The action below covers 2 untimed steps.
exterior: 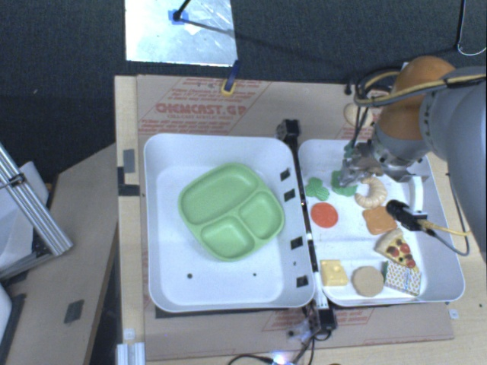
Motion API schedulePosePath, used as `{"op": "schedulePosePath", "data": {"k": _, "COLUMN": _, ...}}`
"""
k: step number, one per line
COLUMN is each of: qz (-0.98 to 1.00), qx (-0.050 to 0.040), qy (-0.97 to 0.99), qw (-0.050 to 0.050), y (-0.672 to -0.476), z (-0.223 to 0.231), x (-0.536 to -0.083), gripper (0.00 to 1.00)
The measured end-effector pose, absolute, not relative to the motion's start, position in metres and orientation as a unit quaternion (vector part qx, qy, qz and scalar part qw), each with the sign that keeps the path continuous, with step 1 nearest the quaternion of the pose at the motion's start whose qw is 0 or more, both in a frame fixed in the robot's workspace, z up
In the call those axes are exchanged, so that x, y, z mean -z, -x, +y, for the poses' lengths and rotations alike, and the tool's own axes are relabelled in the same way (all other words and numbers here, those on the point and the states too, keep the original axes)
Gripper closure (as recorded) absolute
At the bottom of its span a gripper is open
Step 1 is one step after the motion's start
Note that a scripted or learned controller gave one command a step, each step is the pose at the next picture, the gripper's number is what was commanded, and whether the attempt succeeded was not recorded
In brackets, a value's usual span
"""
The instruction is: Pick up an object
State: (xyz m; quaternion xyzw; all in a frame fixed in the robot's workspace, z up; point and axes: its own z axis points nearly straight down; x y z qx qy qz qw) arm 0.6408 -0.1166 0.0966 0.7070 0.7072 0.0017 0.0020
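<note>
Over right bin (441, 284) | arm bent down from right | gripper (348, 176) at green toy (340, 182) | finger state unclear

Both bins, left bin (163, 226) and right bin (441, 280), are white. A pale green divided plate (230, 211) lies in the left one. The right bin carries a red disc (325, 215), a yellow cheese square (332, 272), a tan round cookie (368, 281), an orange-brown piece (379, 220), and a blue-green patterned packet (402, 278) near its front right corner.
</note>
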Motion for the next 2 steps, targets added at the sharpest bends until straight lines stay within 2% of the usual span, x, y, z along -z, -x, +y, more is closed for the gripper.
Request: {"op": "schedulePosePath", "data": {"k": 2, "qz": 0.709, "qx": -0.0015, "qy": -0.705, "qw": 0.002, "y": -0.657, "z": -0.12, "x": -0.216, "gripper": 1.0}}
